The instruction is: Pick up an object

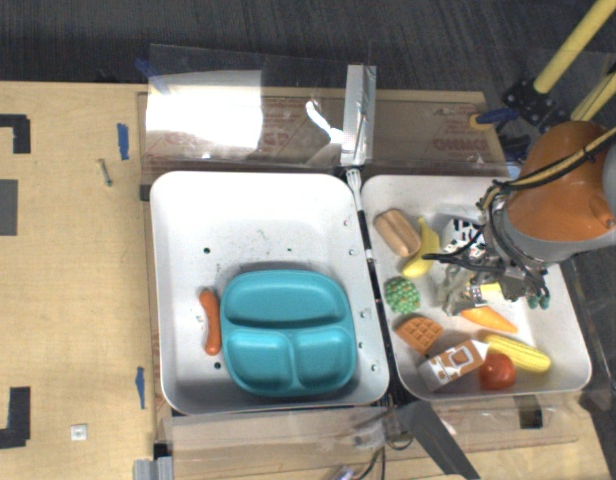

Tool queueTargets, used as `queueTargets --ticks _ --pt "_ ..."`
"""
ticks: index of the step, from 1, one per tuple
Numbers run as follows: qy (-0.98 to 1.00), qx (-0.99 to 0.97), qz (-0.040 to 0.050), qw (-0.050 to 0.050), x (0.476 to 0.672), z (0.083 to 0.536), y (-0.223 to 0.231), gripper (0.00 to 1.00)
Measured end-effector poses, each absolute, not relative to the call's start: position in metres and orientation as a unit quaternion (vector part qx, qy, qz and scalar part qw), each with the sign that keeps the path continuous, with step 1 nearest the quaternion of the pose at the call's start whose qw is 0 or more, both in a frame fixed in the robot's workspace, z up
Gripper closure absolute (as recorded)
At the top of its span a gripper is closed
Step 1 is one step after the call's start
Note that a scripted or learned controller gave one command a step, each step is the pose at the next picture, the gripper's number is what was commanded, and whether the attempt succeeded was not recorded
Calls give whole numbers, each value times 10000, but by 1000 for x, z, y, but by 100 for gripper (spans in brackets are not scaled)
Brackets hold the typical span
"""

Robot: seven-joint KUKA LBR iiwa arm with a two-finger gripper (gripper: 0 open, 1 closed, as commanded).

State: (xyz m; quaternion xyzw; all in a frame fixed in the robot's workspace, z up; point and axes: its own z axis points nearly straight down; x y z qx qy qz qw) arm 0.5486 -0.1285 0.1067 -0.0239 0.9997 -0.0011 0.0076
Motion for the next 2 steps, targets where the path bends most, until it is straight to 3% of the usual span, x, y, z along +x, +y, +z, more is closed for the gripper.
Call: queueTargets --ticks 1,2 --pt "9957 -919 -21 80 527 263 -125 100" --pt "9722 -2340 -9 45 574 250 -152 100"
